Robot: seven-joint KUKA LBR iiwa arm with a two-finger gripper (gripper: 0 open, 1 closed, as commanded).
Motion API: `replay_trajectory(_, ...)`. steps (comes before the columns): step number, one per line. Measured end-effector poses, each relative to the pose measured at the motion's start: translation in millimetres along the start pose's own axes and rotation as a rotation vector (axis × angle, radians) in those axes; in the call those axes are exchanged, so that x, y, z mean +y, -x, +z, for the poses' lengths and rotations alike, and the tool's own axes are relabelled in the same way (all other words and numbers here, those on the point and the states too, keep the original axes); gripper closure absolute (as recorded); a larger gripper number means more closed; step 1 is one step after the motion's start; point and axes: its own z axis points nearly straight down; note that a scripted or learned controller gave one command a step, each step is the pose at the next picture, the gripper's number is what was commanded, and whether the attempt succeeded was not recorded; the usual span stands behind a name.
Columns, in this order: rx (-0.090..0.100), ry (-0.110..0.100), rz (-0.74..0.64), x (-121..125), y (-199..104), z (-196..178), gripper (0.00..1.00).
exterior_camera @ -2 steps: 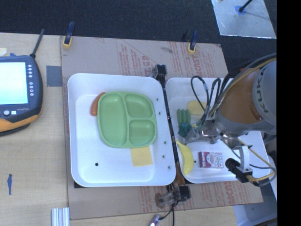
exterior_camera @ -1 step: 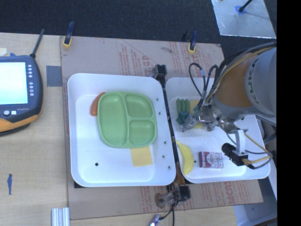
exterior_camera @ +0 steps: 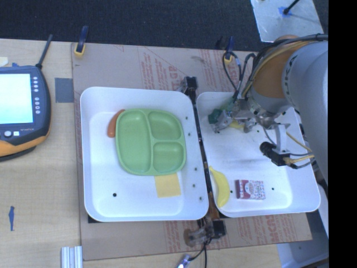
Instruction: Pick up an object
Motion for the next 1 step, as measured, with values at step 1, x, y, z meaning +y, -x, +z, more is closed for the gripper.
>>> replay_trajectory(1,0.005,-0.012,-0.001,24.2,-9.7,-1.5,0.0)
